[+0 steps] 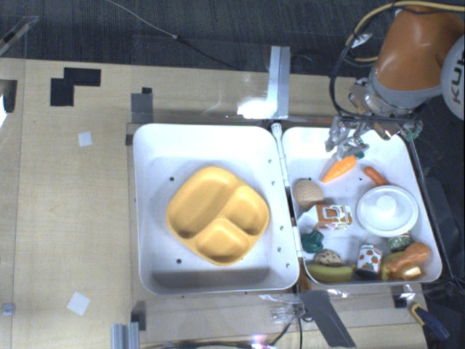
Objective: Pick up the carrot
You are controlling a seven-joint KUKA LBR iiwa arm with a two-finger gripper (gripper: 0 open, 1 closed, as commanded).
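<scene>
The carrot point(338, 169) is orange with a small green top and lies at a slant in the upper part of the right bin point(417, 167), its green end pointing up and right. My gripper point(347, 139) hangs at the bin's upper left, right over the carrot's green end. The view is too small to tell whether it touches the carrot. The grey arm with its orange band point(408, 48) comes in from the upper right.
Around the carrot lie a small red-orange piece point(375, 174), a white bowl point(389, 209), a tan bun point(308, 192), a small carton point(334, 217) and several toy foods along the bottom wall. A yellow divided plate point(218, 213) sits in the left bin point(149, 195).
</scene>
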